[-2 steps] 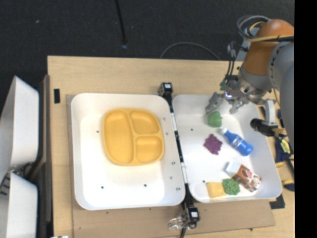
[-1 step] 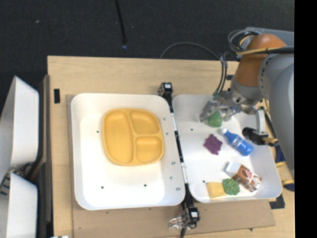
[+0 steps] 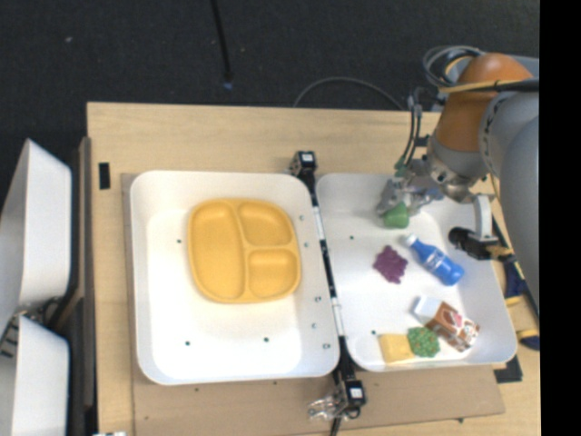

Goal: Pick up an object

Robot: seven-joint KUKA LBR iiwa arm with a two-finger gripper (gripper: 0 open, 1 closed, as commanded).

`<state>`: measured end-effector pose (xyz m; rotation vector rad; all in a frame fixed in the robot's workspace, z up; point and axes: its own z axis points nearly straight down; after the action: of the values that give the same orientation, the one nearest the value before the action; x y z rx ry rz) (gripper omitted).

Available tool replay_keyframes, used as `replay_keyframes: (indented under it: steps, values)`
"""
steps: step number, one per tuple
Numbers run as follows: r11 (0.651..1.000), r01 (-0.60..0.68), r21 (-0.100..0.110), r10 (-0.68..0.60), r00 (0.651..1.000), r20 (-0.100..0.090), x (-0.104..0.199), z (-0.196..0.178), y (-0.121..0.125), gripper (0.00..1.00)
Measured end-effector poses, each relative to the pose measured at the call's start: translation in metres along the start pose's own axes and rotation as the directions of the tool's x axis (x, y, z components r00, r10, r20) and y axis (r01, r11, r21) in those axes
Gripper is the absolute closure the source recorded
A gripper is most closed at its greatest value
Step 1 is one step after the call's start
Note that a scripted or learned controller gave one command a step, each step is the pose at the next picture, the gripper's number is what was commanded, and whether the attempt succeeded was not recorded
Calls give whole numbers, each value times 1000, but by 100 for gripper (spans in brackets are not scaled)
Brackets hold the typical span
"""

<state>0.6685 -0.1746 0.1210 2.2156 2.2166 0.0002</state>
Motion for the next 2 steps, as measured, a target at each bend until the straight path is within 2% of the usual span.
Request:
replay_keyframes:
  steps: [2]
  values:
    - [1000,2,-3,-2,1000,-3,-6,-121,5,100]
